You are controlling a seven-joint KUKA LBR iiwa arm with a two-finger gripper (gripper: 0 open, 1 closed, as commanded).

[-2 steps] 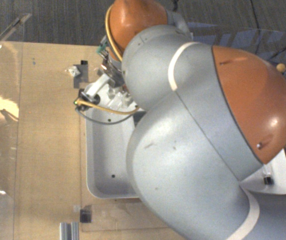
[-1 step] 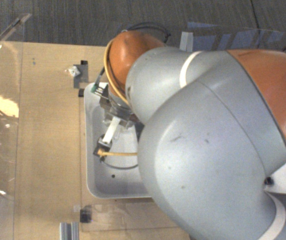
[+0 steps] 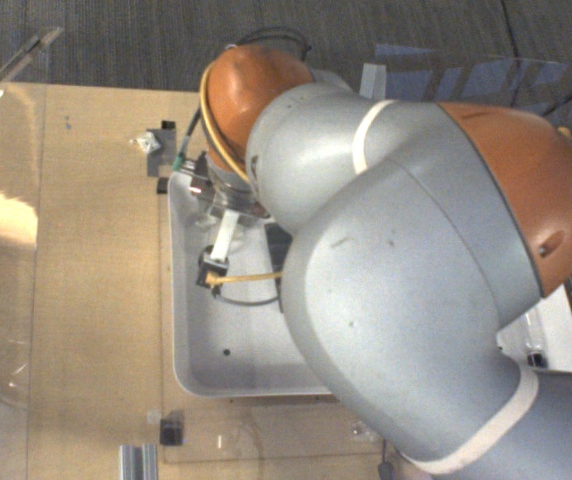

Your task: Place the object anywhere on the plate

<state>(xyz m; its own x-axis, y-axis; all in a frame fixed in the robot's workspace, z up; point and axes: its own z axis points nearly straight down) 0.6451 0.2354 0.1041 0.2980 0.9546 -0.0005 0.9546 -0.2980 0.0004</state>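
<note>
The grey arm (image 3: 396, 268) leans over the white bin (image 3: 228, 353) on the counter (image 3: 76, 268), hiding most of it. Its hand (image 3: 206, 182) hangs at the bin's upper-left corner; clenched or released, I cannot tell.

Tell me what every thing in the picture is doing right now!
arm: reaching in from the right, bent low over the bin.
white bin: sitting flat on the bench, left part showing, the rest covered by the arm.
bench: bare wood on the left, with a bright patch of light.
small black block: resting on the bench, just outside the bin's near corner.
</note>
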